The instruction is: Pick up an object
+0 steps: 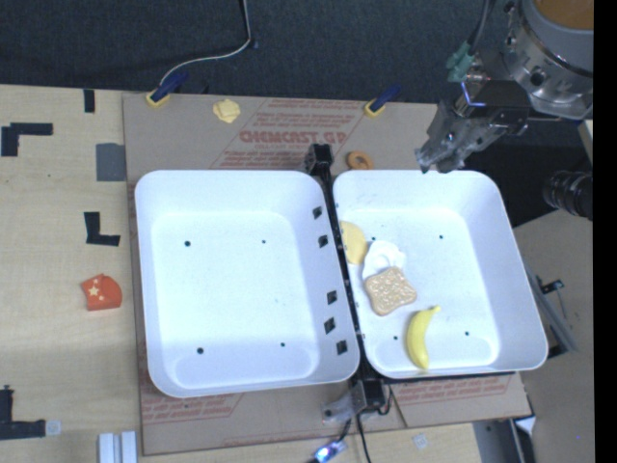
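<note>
The right bin (482, 210) holds a yellow banana (420, 336) near its front, a tan waffle-like toast piece (389, 290), a white crumpled item (385, 256) and a pale yellow round piece (353, 242) by the left wall. My gripper (442, 157) hangs above the right bin's back rim, well behind those objects. Nothing shows between its fingers.
The left bin (231, 278) stands beside the right one. Outside the bins lie a red object (102, 292) on the bench at left, a small yellow item (227, 111) on the cardboard at the back, and an orange ring (358, 160) near the bins' hinge.
</note>
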Tool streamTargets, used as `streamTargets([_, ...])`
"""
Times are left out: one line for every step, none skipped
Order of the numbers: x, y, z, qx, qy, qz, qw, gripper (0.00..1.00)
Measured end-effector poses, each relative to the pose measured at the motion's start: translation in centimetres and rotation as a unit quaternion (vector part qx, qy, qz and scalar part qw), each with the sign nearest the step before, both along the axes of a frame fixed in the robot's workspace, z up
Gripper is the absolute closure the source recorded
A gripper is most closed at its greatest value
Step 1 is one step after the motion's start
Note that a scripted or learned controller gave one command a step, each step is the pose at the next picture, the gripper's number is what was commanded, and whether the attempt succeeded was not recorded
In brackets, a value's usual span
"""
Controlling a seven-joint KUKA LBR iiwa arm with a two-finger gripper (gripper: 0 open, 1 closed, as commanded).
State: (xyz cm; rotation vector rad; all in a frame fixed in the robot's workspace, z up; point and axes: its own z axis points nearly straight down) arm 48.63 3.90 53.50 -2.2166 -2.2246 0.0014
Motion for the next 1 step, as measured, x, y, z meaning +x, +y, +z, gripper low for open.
streamTargets([-0.25,0.72,-0.03,-0.0003,0.000,-0.001,1.0000,1.00])
